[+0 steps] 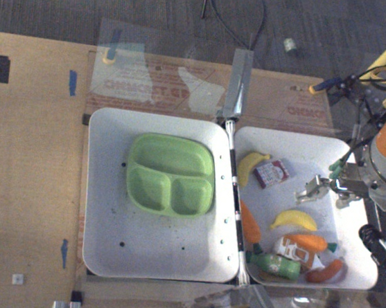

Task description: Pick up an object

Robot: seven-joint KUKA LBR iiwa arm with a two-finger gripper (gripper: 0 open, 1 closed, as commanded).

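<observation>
- Left bin [98, 243]: you have 1 green divided plate [171, 175] with 3 compartments, lying flat in the upper middle of the bin.
- Right bin [361, 237]: you have 2 toy bananas, 1 [250, 166] near the upper left corner and 1 [294, 219] near the centre.
- Small red-and-white box [271, 173] lies just beside the upper banana.
- Carrot [249, 224] lies along the left wall; a second carrot [307, 241] lies below the centre banana.
- Green bottle [275, 265], a white-and-orange carton [293, 253] and a sausage [325, 271] cluster at the lower edge.
- Gripper [312, 191]: it hangs over the right bin's upper right part, above the centre banana, with nothing between its fingers; you cannot tell how wide they stand.
</observation>
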